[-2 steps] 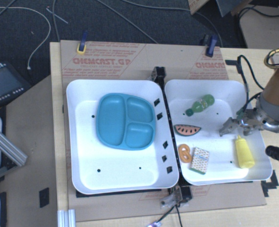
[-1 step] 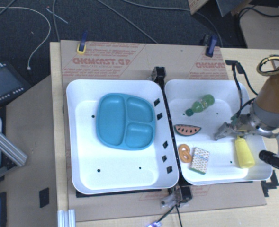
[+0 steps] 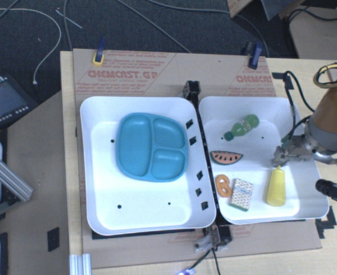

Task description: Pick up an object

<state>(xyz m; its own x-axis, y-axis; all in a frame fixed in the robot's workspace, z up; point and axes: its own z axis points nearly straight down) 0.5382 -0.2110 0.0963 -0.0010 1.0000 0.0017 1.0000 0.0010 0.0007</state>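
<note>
The claw [image 3: 280,158] hangs at the right bin's [image 3: 260,105] far side, just above the cap end of a yellow bottle [image 3: 276,187]; whether it is spread or pressed together cannot be told. The bottle lies flat near the bin's front, beside a small box [image 3: 242,193]. It looks light, smooth and likely slippery, so a grip across its narrow body seems safest.
</note>
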